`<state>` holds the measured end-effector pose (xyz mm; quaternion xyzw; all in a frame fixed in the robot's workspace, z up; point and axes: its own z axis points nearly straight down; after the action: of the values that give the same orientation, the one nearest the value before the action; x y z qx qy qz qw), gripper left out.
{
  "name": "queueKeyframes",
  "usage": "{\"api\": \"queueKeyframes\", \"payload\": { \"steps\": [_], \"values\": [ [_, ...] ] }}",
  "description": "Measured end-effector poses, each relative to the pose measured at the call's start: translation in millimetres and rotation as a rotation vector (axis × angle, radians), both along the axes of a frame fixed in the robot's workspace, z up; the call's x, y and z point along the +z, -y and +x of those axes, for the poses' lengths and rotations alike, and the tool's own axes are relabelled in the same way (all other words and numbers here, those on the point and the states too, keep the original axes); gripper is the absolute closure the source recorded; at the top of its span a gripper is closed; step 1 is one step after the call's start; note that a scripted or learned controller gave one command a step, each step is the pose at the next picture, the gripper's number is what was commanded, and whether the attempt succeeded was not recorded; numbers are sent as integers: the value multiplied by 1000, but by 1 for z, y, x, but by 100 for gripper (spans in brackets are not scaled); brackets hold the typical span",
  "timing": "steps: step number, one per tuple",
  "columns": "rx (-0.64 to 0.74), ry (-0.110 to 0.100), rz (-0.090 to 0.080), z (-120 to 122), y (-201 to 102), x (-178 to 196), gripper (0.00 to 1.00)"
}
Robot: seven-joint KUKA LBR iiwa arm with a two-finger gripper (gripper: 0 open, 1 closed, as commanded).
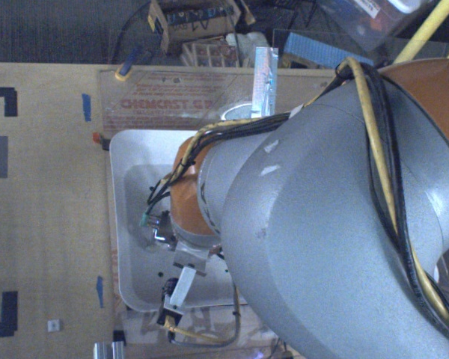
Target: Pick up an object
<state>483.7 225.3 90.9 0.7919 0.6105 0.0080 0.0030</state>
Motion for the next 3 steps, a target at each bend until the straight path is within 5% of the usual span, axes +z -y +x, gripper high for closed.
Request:
{"api": "queueKeyframes", "payload": {
  "steps": [1,2,3],
  "values": [
    [-245,-8,5,0,73,-1,0],
    [212,-16,-7,-4,61,90,0],
    [359,-7,-6,-2,1,-1,0]
  ]
}}
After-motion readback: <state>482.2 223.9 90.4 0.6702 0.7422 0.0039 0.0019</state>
